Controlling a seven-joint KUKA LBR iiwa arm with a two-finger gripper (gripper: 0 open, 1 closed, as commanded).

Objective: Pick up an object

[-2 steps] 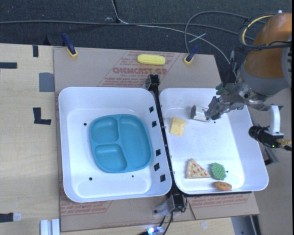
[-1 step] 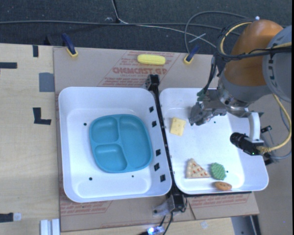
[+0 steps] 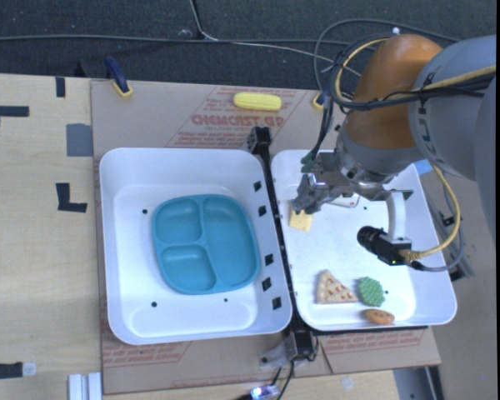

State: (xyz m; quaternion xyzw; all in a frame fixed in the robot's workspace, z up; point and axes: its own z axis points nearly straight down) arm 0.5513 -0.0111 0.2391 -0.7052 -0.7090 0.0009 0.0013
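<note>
One gripper (image 3: 307, 202) hovers just above a yellow cheese piece (image 3: 301, 219) (finger spacing unclear); lower squarely before closing.

Both white bins (image 3: 192, 161) are viewed from one fixed camera set above the desk (image 3: 33, 223), tilted downward, at moderate range.

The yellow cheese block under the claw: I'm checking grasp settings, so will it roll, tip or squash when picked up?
The cheese block looks small and flat-sided, so it probably won't roll. It likely weighs little and may skid on the smooth white bin if nudged. Whether it squashes can't be judged from this view.
</note>
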